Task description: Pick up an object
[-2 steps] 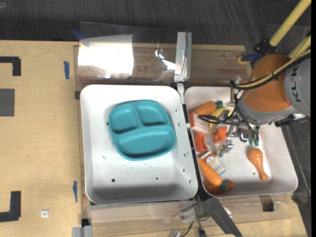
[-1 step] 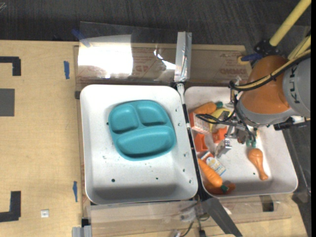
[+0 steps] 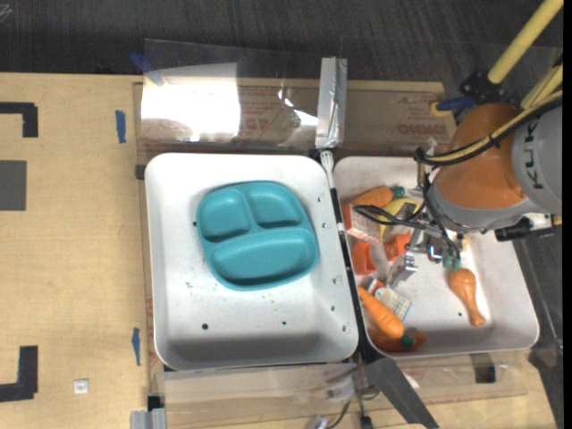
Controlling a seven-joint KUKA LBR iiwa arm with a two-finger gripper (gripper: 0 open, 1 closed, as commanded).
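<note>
Arm reaching into the right-hand bin (image 3: 523,324) over a heap of toy food.

The pincer (image 3: 420,256) hung low over the clutter; whether it was open, or gripped anything, could not be told. A carrot (image 3: 382,315) lay just below and left of it, a drumstick-like piece (image 3: 467,293) to its right, and a teal divided plate (image 3: 257,233) well to its left, in the other bin (image 3: 170,311).

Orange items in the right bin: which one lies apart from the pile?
The drumstick-shaped orange piece by the right bin's right side. It lies alone on bare white floor; the carrot and other orange pieces crowd the left wall.
</note>
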